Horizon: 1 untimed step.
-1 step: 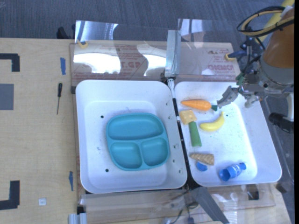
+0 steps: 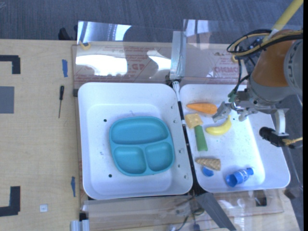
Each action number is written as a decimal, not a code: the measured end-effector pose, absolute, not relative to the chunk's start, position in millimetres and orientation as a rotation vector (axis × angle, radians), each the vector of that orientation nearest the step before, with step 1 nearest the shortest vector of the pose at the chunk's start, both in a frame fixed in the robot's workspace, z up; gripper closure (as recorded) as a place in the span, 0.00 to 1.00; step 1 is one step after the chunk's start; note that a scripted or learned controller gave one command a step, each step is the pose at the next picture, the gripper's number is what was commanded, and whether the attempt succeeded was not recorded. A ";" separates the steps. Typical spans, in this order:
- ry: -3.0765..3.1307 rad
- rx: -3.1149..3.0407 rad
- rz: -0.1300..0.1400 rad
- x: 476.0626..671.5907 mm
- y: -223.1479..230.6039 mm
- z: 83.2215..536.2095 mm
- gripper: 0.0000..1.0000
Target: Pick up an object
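Banana (image 2: pixel 219 127) lies on the right bin's (image 2: pixel 269 172) floor just below the tool (image 2: pixel 230 109), not lifted, so I judge the pick not yet made. Whether the tool is open or closed I cannot tell. A carrot (image 2: pixel 202 108) sits just left of it; green stick (image 2: pixel 200 138), cone (image 2: pixel 209 163) and blue bottle (image 2: pixel 239 175) lie farther off. Well left, the other bin (image 2: pixel 89 109) carries a teal divided plate (image 2: pixel 141 145).

Pincer (image 2: pixel 225 111) low in right bin (image 2: pixel 274 177), just above banana (image 2: pixel 219 127), beside carrot (image 2: pixel 202 108).
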<state>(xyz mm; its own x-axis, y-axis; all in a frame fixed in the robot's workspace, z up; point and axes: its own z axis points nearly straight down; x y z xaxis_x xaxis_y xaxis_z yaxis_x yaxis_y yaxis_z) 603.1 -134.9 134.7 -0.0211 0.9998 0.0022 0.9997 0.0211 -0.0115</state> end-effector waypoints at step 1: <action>-2.227 -2.222 -0.006 599.6 -151.4 87.2 0.00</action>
